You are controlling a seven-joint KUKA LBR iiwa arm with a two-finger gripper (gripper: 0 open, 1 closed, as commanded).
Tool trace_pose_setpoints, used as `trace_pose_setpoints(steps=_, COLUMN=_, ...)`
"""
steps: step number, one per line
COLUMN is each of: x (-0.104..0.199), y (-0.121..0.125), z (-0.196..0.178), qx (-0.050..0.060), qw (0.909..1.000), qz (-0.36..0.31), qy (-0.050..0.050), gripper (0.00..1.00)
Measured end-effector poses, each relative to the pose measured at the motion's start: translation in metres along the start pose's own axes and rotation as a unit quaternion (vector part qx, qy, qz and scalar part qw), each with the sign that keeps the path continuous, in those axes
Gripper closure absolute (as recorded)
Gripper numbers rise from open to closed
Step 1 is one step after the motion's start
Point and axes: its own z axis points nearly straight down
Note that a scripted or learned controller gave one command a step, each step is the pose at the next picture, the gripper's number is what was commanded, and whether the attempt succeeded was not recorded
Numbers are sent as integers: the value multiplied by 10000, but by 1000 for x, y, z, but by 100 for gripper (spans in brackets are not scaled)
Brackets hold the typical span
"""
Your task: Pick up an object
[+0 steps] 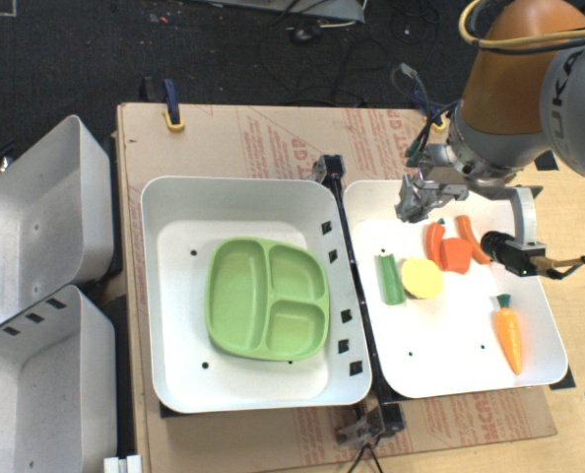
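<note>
The right bin (440, 368) holds several toy foods: a green strip (390, 277), a yellow round piece (422, 278), an orange-red cluster (454, 247) and a carrot (508, 334) with a green top near the right wall. My gripper (418, 204) hangs over the bin's far left part, just above and to the left of the orange-red cluster. Nothing shows between its fingers. The grey and orange arm rises behind it at the upper right.
The left bin (164, 294) holds a green divided plate (269, 299). A black clip divider (344, 254) runs between the two bins. Two spare white bins (36, 264) lie off the bench at the left. A black cable and connector (514, 251) hangs over the right bin's far right side.
</note>
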Motion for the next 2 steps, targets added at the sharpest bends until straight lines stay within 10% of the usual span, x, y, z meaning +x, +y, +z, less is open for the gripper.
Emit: trace_pose_setpoints(steps=2, x=97, y=-23, z=27, qx=6, qw=10000, qz=-2, qy=2, gripper=100)
